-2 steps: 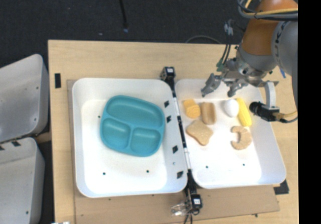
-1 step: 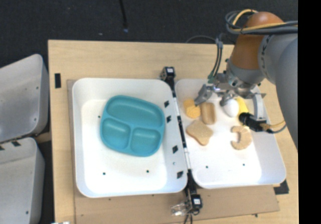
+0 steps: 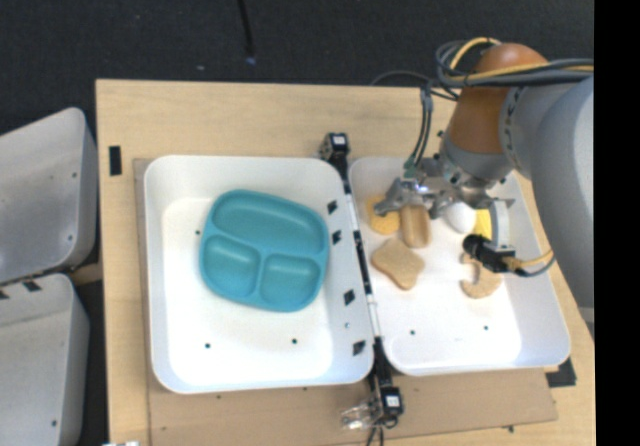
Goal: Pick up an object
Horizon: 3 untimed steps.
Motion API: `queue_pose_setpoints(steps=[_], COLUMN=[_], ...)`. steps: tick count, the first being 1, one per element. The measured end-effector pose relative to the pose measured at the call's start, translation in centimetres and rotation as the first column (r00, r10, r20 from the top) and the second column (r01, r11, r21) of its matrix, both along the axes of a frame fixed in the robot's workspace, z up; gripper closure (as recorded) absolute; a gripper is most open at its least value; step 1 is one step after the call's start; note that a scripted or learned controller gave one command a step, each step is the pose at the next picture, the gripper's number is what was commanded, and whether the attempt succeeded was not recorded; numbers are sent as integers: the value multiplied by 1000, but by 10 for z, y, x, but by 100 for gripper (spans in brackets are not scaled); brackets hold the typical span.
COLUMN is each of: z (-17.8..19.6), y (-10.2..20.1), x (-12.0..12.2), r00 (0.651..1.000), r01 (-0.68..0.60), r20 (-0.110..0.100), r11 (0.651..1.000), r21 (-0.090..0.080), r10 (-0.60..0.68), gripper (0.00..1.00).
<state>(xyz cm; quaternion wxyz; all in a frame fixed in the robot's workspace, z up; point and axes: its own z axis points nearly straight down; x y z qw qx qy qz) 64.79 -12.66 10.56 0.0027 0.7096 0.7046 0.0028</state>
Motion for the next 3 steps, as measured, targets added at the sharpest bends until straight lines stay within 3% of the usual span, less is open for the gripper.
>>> queue_pose_setpoints(steps=[1,2,3], z=[13,56,111], y=[-2,-5,-7], x=[2,2,3], r00=[1000,1000,1000], r01=[1,1,-3], r20=[9,-4,-1], r11=[1000,1000,1000], r21=[-5,-1,-2], r10=[-1,-1,3], gripper=[100,100,100])
